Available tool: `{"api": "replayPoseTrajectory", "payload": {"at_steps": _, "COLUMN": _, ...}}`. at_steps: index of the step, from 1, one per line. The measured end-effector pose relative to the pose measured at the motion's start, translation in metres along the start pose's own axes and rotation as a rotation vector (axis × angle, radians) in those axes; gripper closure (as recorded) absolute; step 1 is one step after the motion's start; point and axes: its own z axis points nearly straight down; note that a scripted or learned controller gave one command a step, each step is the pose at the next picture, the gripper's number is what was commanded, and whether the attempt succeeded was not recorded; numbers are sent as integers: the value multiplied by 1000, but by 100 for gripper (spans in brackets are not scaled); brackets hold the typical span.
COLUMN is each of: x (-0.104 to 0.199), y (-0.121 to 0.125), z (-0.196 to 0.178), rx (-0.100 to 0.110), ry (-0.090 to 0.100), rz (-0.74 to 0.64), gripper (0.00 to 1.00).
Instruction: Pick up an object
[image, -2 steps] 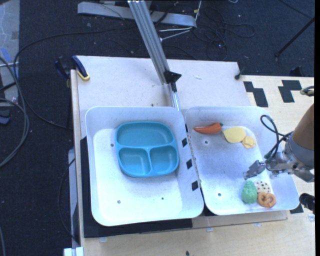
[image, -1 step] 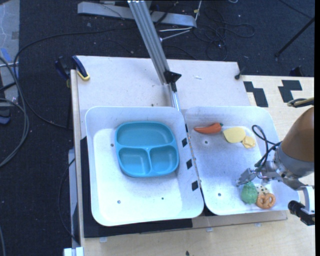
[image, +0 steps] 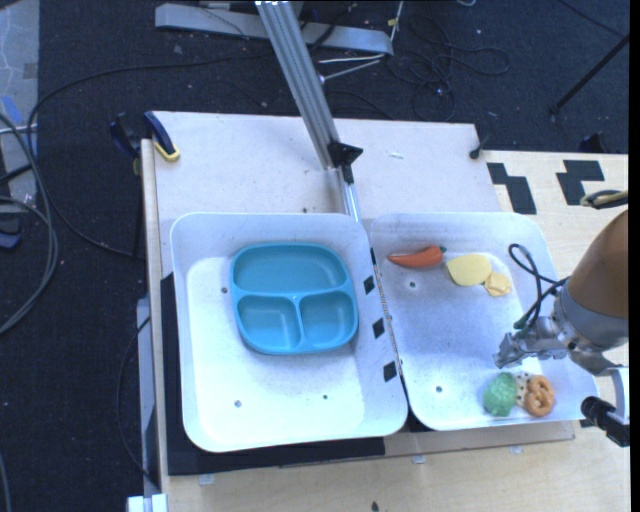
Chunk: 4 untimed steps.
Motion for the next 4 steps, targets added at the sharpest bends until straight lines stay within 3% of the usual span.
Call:
{"api": "replayPoseTrajectory", "payload": {"at_steps": 3, "x": -11, "y": 3, "z": -142, "rx": -5, "ry": -3, "rz": -4, "gripper": 100}}
{"api": "replayPoseTrajectory", "payload": {"at_steps": 4, "x": -12, "y": 3, "z": -173, "rx": -4, "ry": -2, "rz": -4, "gripper": 100}}
